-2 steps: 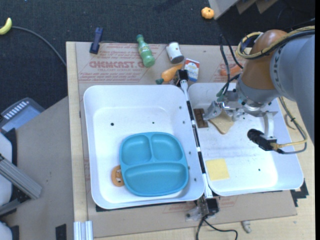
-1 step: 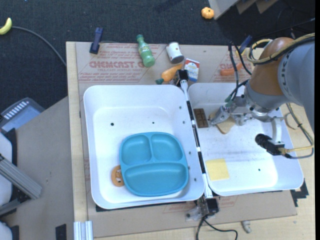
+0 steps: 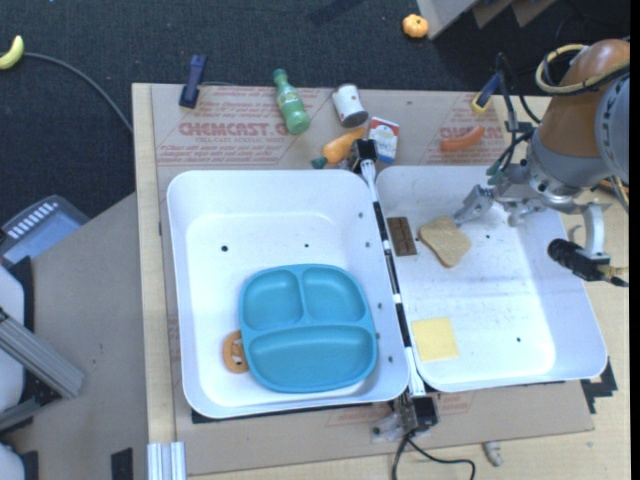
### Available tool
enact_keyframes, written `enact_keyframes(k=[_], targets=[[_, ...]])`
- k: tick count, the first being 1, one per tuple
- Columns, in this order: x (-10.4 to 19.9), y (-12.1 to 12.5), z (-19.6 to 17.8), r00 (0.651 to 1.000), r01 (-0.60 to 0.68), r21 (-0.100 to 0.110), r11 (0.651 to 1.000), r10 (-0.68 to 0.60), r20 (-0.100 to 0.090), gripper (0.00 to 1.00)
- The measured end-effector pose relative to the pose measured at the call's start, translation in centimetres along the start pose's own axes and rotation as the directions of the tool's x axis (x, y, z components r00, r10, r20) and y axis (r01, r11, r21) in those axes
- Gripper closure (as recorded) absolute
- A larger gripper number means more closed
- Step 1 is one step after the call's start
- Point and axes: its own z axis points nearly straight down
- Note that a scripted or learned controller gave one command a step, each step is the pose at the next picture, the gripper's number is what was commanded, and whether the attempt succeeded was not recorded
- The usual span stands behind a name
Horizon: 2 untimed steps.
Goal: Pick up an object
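In the right bin (image 3: 560, 358) a tan bread slice (image 3: 445, 241) lies near the far left corner. A flat yellow cheese square (image 3: 435, 338) lies near the front left. My gripper (image 3: 493, 214) hangs over the far part of this bin, just right of the bread and apart from it. Its two grey fingers (image 3: 468, 210) are spread open with nothing between them. The left bin (image 3: 200, 268) holds a blue divided plate (image 3: 308, 326), with a small orange pretzel (image 3: 234, 352) at the plate's left edge.
A brown block (image 3: 400, 236) rests on the divider between the bins. Behind the bins lie a green bottle (image 3: 292, 103), a white can (image 3: 349, 105), a carrot (image 3: 340, 148), a small carton (image 3: 382, 138) and an orange sausage (image 3: 462, 140). Cables hang by the arm (image 3: 580, 118).
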Motion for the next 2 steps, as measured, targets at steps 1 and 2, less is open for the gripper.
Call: enact_keyframes(k=[1, 2], targets=[[6.6, -1.4, 3.6, 1.0, 0.001, -0.003, 1.0, -0.001, 0.0, 0.0], [6.5, -0.7, 1.8, 1.0, 0.003, -0.027, 1.0, -0.003, 0.005, 1.0]])
